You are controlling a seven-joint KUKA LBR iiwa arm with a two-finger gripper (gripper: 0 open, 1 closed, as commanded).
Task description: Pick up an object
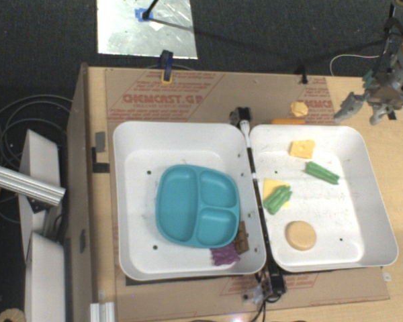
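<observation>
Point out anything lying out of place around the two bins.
Two pieces sit on the bench beyond the right white bin rather than in it: a small round yellow piece and a thin orange stick, near its far rim. In the left white bin, a purple piece lies wedged under the teal divided plate.

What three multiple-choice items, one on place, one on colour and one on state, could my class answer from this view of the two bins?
1. Where does the divided plate lie?
A. left bin
B. right bin
C. bench

2. What colour is the plate?
A. red
B. teal
C. yellow

3. How does the gripper stand?
A. inside the left bin
B. pressing on the round tan piece
C. beyond the right bin's far right corner

Key: 1 A, it lies in the left bin. 2 B, its surface is teal. 3 C, the gripper is outside the right bin, away from the round tan piece.
</observation>
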